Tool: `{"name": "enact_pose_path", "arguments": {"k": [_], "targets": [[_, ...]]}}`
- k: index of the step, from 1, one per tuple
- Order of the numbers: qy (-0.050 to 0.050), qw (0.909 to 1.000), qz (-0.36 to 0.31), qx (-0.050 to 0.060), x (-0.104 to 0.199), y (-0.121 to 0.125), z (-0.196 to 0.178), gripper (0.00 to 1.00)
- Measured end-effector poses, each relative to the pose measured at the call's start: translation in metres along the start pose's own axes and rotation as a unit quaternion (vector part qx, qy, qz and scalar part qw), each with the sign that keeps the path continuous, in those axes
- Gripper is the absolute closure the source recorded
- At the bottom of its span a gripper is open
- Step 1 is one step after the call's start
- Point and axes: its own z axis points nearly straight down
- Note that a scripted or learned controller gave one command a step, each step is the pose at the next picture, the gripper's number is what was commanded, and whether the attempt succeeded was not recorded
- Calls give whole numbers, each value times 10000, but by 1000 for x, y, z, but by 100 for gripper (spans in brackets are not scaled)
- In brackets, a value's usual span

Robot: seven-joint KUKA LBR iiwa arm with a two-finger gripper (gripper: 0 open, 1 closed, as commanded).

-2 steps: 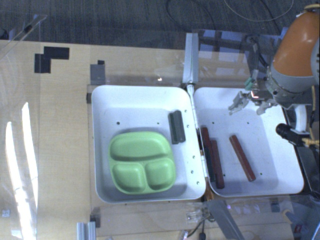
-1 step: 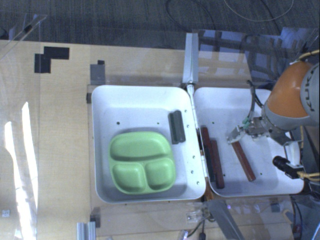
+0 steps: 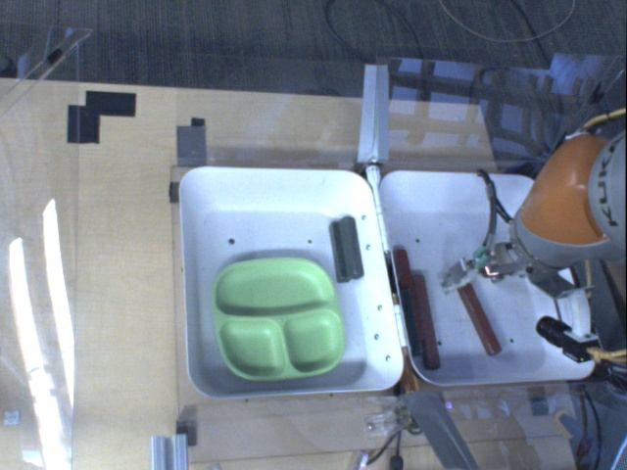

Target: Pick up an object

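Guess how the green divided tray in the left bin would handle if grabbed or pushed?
The green tray looks like moulded plastic, so probably stiff and light. Lying flat and broad in the left bin, it should slide rather than tip. Its rounded rim and smooth sheen may slip from the gripper.

— What do you have to choose from in the bins?

— Left bin: your green divided tray (image 3: 279, 316) lies flat at lower centre, a dark grey block (image 3: 345, 249) just above its right corner. Right bin: two reddish-brown sticks, one long (image 3: 415, 306) along the left wall, one shorter (image 3: 479, 318) mid-bin.
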Motion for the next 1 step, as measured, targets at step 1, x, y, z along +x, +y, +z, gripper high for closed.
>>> {"name": "enact_pose_path", "arguments": {"k": [1], "targets": [[-10, 10000, -12, -42, 0, 4, -13, 100]]}}
